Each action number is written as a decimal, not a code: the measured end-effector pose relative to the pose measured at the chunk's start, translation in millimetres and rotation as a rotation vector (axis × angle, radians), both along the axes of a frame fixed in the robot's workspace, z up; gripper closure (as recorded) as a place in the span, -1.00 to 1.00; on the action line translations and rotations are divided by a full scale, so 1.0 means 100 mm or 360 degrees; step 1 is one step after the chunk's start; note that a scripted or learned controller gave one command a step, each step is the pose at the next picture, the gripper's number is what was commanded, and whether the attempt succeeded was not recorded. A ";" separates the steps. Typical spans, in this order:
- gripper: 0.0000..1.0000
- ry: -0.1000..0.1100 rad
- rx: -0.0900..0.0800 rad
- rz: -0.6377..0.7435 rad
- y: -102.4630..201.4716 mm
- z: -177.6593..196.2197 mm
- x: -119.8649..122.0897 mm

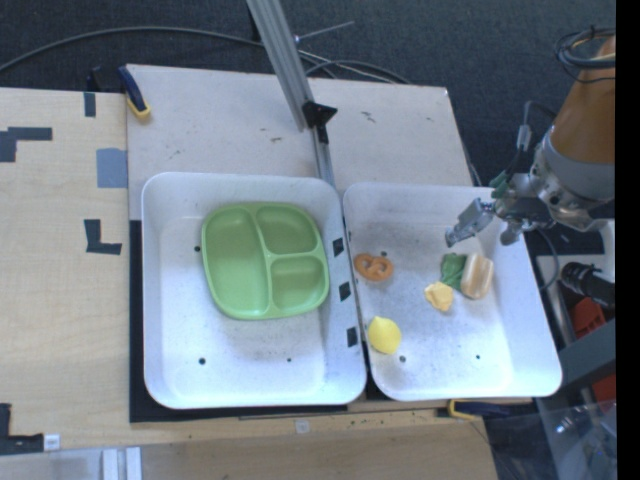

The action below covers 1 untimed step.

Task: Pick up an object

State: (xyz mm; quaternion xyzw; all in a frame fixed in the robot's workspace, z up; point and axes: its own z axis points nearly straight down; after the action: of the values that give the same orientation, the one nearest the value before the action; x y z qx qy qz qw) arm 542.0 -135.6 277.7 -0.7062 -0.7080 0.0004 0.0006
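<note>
Here the pale wooden counter [60, 268] is carrying two shallow white plastic bins side by side, and the grey arm with its orange band [590, 108] is reaching in from the right. The left bin [170, 368] is holding a light green plastic divided plate [266, 260] with three compartments, lying flat near the bin's middle. The right bin [520, 358] is holding the small things the task could take: a tan bread-like piece [477, 276] leaning against a small green leaf-shaped piece [455, 267], a pale yellow wedge [439, 297] just beside them, a round yellow lemon-like ball [384, 335] near the bin's left wall, and an orange pretzel-shaped piece [373, 267] above it. The end effector [487, 224] is hanging over the upper right part of the right bin, just above the bread and leaf cluster, with its two grey fingers spread apart and nothing between them. Judging from this, the approach step is in hand and no grasp is made yet. The next move is probably calling for a descent onto one of the pieces below, most likely the bread piece, with the fingers straddling it before closing; since the leaf is touching it, the fingers may be catching both or nudging one aside.
</note>
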 end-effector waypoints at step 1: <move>-1.00 -0.0001 0.0000 0.0000 0.00 0.00 0.00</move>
State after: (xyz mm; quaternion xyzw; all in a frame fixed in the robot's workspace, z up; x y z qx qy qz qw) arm 542.0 -135.8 277.7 -0.7064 -0.7079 0.0003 0.0004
